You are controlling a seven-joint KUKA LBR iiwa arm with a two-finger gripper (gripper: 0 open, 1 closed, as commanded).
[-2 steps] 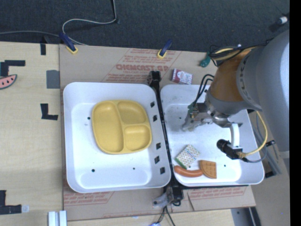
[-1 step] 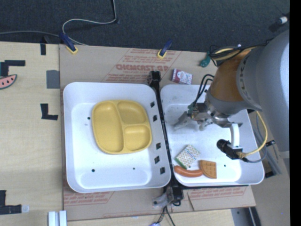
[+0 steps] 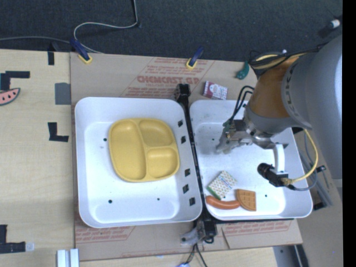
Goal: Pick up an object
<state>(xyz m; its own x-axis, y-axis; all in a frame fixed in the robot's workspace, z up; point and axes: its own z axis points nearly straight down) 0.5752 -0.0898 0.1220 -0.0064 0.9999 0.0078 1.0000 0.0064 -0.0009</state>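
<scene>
Cardboard-covered bench [image 3: 161, 78], two white bins [image 3: 89, 149], dark floor [image 3: 222, 15]

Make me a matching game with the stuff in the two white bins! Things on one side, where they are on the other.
Things:
1. yellow plate
2. hot dog
3. waffle
4. gripper

Places:
A. right bin, front edge, just left of the waffle
B. left bin, middle
C. right bin, above its upper left part
D. right bin, front, right of the hot dog

Pairs: 1-B, 2-A, 3-D, 4-C
</scene>
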